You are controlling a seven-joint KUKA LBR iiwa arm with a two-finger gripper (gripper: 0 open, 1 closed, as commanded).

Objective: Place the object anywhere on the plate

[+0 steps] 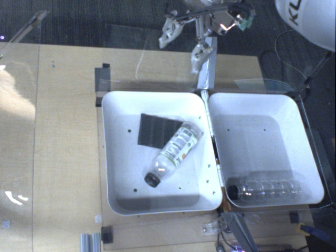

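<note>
The gripper (181, 45) hangs above the far edge of the tabletop (63, 140), beyond the left bin (113, 156), with its fingers (167, 34) spread apart and nothing between them. One finger sits out toward the left and the other hangs lower, just above the metal post (206, 79) that stands at the far end of the seam between the two bins.

Inside the left bin, a flat dark square, the plate (155, 129), lies in the far half. A clear plastic bottle (174, 150) with a pale label lies on its side at a slant, its base end overlapping the near right corner of the plate and its black cap pointing toward the near wall of the left bin. The bottle is well apart from the gripper.

To the right of the left bin, touching it along the seam, sits the right bin (304, 140). A second clear bottle (265, 189), ribbed and with a dark cap, lies on its side along that bin's near wall, cap toward the left bin.
</note>
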